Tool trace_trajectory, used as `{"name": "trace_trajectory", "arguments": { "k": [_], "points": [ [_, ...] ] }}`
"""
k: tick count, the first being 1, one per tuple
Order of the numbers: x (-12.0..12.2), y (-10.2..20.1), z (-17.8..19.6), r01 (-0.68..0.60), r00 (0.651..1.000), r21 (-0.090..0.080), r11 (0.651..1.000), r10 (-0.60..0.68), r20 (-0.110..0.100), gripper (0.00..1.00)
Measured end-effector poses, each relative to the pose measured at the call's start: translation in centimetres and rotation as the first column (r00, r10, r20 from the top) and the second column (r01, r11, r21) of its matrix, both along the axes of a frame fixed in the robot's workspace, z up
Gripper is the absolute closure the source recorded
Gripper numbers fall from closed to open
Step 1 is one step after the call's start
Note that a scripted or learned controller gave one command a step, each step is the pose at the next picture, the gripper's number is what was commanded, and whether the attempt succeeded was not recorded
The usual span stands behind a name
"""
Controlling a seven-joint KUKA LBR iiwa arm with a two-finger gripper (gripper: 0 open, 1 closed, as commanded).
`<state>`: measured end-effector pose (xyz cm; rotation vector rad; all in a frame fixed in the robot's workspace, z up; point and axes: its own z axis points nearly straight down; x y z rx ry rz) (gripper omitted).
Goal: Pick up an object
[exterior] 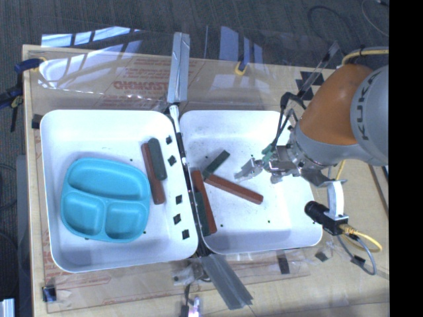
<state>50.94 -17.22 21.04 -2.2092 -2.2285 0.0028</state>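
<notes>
Two shallow white plastic bins sit side by side on the pale wooden tabletop. The grey arm with its orange band reaches in from the right over the right bin, and its tool hangs low above that bin's floor, near a long reddish-brown flat bar that lies at a slant in the middle of the bin. The tool's tip looks apart from the bar, just above its right half; how far the tool is spread cannot be told from this angle, and nothing is seen held in it. A short dark green block lies tilted just left of the bar's upper end. Along the right bin's left wall rests another brown-and-dark strip. In the left bin a turquoise plastic tray with three compartments lies flat, and beside it, to the right, a brown bar paired with a dark green bar lies nearly upright in the view.
</notes>
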Motion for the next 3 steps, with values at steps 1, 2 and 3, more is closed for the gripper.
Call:
{"name": "trace_trajectory", "arguments": {
  "k": [1, 2, 3],
  "points": [
    [2.7, 1.2, -11.8, 0.051, 0.999, -0.001, 0.999, -0.051, 0.002, 0.0],
    [2.8, 1.1, -10.9, 0.048, 0.999, -0.002, 0.999, -0.048, 0.001, 1.0],
    [6.3, 9.4, 1.8, 0.105, 0.995, 0.0, 0.995, -0.105, 0.004, 1.0]
  ]
}}
